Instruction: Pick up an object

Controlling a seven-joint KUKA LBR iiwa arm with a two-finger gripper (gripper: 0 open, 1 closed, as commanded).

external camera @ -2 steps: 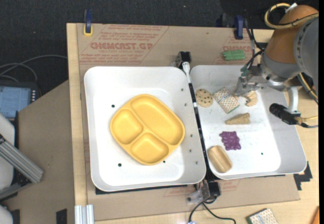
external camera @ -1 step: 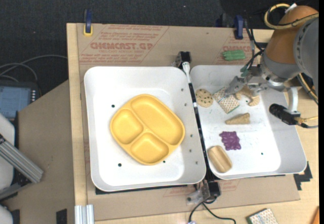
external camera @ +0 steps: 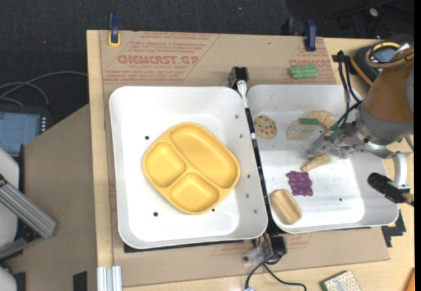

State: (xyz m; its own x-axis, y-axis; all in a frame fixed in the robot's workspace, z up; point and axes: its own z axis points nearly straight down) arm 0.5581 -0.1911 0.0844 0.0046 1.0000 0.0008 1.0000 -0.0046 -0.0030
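My gripper [external camera: 320,149] reaches in from the right and hangs low in the right bin [external camera: 342,214], its fingertips just above a tan wedge-shaped piece [external camera: 316,162]. Close by lie a brown cookie [external camera: 265,126], a pale slice with a green bit [external camera: 305,128], a purple grape bunch [external camera: 300,183] and a tan bread roll [external camera: 285,207]. A yellow three-part plate [external camera: 190,167] sits in the left bin [external camera: 131,125].
A green item [external camera: 303,72] rests on the cardboard behind the right bin. Blue clamps [external camera: 114,27] hold the board at the back. The grey arm with its orange band [external camera: 391,95] covers the right bin's far right side.
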